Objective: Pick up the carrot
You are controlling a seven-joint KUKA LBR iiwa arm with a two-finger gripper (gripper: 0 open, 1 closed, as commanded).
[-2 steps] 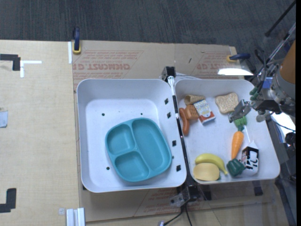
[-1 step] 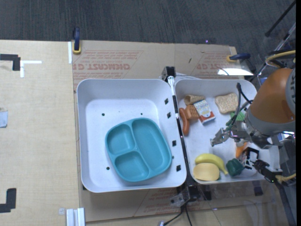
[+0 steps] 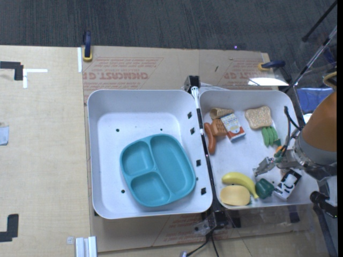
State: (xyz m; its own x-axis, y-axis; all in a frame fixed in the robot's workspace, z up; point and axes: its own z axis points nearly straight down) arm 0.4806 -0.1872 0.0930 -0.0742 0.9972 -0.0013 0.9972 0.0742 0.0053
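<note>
We count two white bins side by side on the counter (image 3: 43, 143). The left bin (image 3: 107, 108) holds one teal three-compartment plate (image 3: 157, 169). The right bin (image 3: 241, 154) holds the toy food: one banana (image 3: 239, 180), one pale yellow round piece (image 3: 235, 196) touching it from below, one slice of bread (image 3: 259, 117), one small carton (image 3: 232, 126), one brown biscuit-like piece (image 3: 220, 113), one sausage (image 3: 210, 138) by the left wall, one green vegetable (image 3: 270, 135) and one dark green piece (image 3: 264, 187).

The pincer (image 3: 266, 167) hangs low over the right bin's right side, its fingers slightly parted with nothing visibly between them. A small orange tip, apparently the carrot (image 3: 280, 151), lies just beside its upper edge, below the green vegetable; whether they touch we cannot tell.
</note>
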